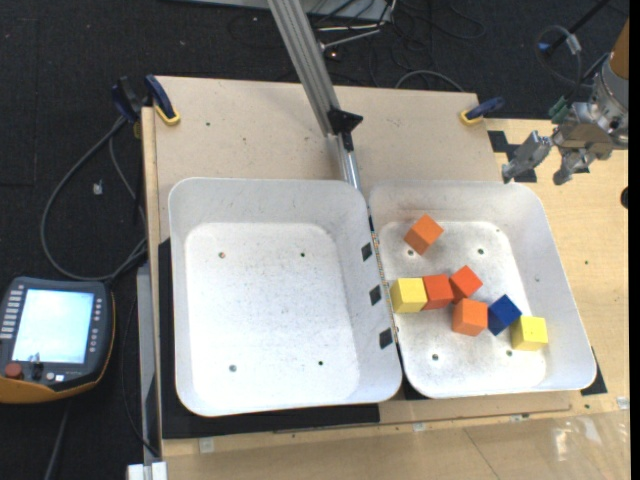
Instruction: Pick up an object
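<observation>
Camera view: my fingers point(547, 160) hang spread and empty above the right bin point(560, 268), clear of the blocks point(455, 298).

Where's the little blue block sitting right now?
The blue block lies in the right bin, toward its lower right, between an orange block and a yellow block.

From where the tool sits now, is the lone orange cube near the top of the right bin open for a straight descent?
Probably yes. The orange cube sits apart from the other blocks, with bare bin floor around it. The tool hangs above the bin's upper right rim, with nothing in between.
</observation>
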Controlling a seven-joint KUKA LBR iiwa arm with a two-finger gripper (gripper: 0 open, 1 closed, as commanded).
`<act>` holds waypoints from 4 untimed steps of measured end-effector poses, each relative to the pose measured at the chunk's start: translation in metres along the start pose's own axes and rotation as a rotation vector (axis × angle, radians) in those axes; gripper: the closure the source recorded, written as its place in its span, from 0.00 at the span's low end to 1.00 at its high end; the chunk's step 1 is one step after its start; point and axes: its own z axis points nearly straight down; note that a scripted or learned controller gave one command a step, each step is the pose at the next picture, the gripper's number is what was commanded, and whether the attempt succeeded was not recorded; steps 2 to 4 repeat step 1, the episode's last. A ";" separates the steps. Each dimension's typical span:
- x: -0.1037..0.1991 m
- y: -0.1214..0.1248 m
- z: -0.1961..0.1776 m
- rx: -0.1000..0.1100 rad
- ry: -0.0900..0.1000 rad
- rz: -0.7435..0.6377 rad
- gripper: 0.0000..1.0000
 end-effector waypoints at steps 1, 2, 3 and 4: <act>0.000 0.001 -0.010 -0.002 -0.002 -0.003 1.00; 0.000 0.001 -0.010 -0.002 -0.002 -0.003 1.00; 0.000 0.001 -0.010 -0.002 -0.002 -0.003 1.00; 0.000 0.001 -0.010 -0.002 -0.002 -0.003 1.00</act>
